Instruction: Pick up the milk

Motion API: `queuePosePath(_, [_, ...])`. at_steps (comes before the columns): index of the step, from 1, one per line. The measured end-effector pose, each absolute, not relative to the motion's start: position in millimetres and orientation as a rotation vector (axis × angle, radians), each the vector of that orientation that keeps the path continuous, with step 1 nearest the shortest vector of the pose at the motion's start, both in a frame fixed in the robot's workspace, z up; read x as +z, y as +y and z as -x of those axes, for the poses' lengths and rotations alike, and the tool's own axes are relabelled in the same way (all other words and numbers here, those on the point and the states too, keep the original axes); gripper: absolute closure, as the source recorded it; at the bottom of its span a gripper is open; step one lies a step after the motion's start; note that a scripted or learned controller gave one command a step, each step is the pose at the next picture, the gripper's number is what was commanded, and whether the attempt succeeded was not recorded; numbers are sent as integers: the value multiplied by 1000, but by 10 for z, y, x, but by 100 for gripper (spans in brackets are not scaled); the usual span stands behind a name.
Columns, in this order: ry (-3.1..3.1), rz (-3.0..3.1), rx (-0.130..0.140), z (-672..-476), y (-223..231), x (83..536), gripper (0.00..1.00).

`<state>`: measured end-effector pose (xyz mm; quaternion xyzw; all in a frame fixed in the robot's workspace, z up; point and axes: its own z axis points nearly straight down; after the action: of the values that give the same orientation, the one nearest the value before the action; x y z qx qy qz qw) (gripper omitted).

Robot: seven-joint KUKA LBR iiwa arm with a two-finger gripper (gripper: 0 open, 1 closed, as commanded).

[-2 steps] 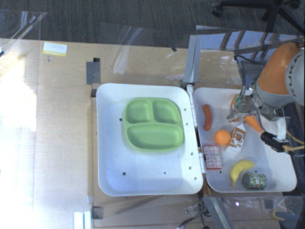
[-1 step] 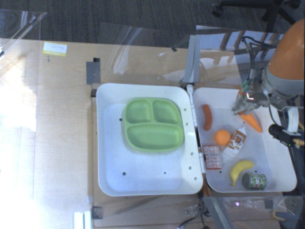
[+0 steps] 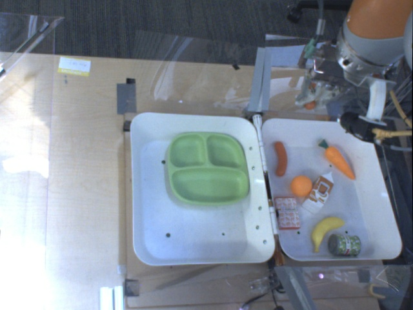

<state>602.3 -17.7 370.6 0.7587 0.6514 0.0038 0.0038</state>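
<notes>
The milk carton (image 3: 321,192) lies in the right bin (image 3: 381,237), near its middle, tipped on its side with its white spout end pointing toward the carrot (image 3: 340,161) above it. An orange (image 3: 301,186) sits just beside it on the left, touching or nearly so, and a banana (image 3: 326,230) curves just below. A sausage (image 3: 281,157), a red-printed packet (image 3: 287,212) and a green can (image 3: 344,244) lie scattered around, loose as if dropped in to be picked one by one. The left bin (image 3: 148,237) holds a green divided plate (image 3: 208,168), probably the place where picked items go.

The gripper (image 3: 312,95) hangs over the worktop behind the right bin's far rim, under the orange-banded wrist, well apart from the milk and higher up. Whether it is open or closed I cannot tell; it is too cluttered and small, and nothing is seen gripped in it. The carton is not yet picked; the arm would need to travel forward over the bin and descend, minding the orange crowding one side.
</notes>
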Motion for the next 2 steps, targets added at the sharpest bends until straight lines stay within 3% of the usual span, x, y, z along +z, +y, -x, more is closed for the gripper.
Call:
queuePosePath(1, [2102, -2332, 2, -6336, -775, 2520, 100])
queuePosePath(2, [2576, -1783, 4, -6704, -1600, 2397, 100])
